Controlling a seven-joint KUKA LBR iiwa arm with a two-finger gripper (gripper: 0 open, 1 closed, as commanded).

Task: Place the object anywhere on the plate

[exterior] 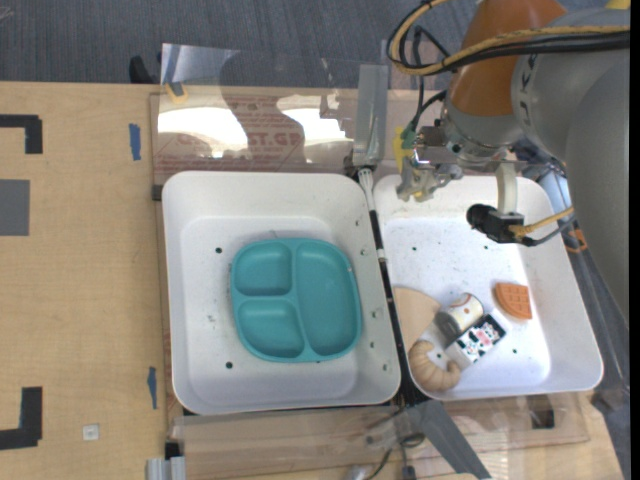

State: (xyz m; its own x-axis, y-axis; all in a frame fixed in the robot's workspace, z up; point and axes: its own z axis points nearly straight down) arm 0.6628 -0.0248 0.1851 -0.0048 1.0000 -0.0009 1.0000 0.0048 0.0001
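Observation:
A teal plate (296, 299) with three compartments lies in the left bin (190, 268). In the right bin (560, 353), near its front, lie a tan curved piece (428, 340), a small white and black box (474, 339), a small brown and white item (461, 314) and a round orange waffle-like piece (514, 301). My gripper (422, 186) hangs over the far left corner of the right bin, well behind those objects and to the right of the plate. Nothing shows between its fingers.
The raised wall between the two bins (378, 268) runs between the plate and the objects. A black part with a yellowish cable (492, 220) hangs below the wrist over the back of the right bin. A clear panel (260, 128) stands behind the left bin.

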